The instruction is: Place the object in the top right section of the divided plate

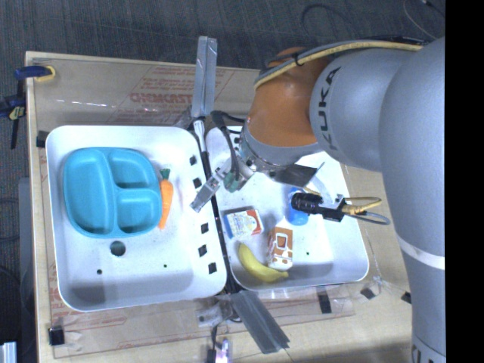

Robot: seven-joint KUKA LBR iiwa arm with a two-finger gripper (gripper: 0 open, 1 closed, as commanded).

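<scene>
A blue divided plate [74,191] lies in the left bin [128,286], toward its upper left. An orange carrot [165,203] with a green top rests on the bin floor, against the plate's right edge. My gripper [204,196] hangs over the wall between the two bins, just right of the carrot and apart from it. I see nothing held in it. The plate's top right section [136,169] has nothing in it.
The right bin [344,267] holds a banana [261,266], a small white and red carton [243,223], a brown and white box [280,249] and a blue object [297,217]. The arm covers that bin's upper part. A small dark round spot [117,249] sits below the plate.
</scene>
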